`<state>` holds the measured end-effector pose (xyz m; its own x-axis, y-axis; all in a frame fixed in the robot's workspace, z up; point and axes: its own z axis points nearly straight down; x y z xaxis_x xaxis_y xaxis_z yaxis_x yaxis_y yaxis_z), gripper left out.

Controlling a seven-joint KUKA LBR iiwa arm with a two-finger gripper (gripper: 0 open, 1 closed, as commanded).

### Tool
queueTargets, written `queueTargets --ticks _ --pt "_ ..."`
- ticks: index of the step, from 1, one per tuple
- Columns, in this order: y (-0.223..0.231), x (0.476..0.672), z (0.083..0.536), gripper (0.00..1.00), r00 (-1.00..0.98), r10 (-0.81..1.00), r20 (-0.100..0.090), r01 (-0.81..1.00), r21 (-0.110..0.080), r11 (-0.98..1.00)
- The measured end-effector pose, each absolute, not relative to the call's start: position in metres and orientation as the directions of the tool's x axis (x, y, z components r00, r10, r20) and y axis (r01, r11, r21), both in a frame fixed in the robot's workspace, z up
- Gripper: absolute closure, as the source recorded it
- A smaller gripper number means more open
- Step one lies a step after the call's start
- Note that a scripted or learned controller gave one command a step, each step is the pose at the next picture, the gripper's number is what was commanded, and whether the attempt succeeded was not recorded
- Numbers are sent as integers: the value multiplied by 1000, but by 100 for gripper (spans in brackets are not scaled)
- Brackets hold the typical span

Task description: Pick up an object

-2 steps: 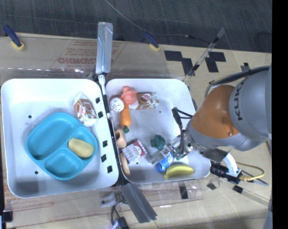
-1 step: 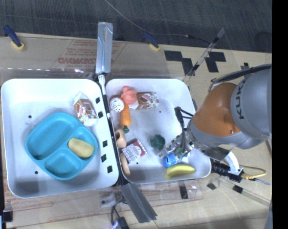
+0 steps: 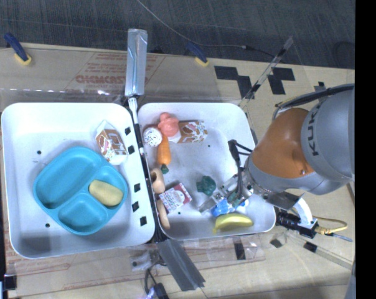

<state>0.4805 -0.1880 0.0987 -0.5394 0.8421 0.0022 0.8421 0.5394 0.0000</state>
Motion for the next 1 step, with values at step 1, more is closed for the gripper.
queueTargets --ticks 1 --pt "-158 554 90 0 -345 939 1 939 -1 345"
